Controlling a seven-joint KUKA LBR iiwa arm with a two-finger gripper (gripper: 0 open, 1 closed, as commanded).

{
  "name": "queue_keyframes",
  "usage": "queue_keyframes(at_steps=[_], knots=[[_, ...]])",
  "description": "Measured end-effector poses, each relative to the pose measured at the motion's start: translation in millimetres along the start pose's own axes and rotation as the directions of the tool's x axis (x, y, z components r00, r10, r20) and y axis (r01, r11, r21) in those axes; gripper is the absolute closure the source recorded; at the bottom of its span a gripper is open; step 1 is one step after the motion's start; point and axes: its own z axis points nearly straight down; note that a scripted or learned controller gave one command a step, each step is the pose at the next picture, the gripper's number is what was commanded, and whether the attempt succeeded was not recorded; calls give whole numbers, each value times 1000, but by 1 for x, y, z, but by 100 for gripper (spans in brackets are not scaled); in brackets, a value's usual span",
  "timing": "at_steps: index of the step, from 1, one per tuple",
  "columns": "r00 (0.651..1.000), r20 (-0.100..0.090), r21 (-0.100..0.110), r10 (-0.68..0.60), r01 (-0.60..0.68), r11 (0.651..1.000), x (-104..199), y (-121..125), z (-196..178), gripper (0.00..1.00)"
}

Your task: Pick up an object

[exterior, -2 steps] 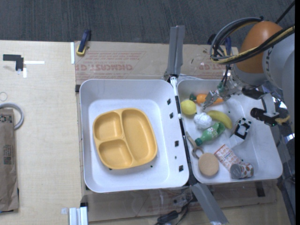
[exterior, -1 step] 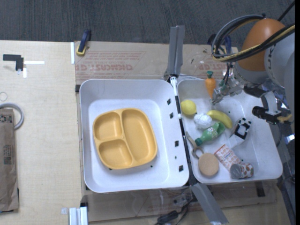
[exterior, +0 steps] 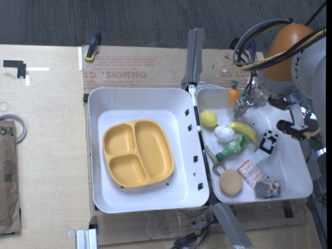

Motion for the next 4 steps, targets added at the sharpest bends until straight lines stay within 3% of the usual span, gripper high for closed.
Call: queue_keyframes(at_steps=[1,2,3,4], knots=[[974,2,0,-225,225,974,47,-16,-200,100],[946,-1,2,-323,323,946,98,-96,-255,100],[946,-1,2,-323,323,946,98,-96,-255,0],[947,-1,1,-322,322,947,84,-32,-103,0]])
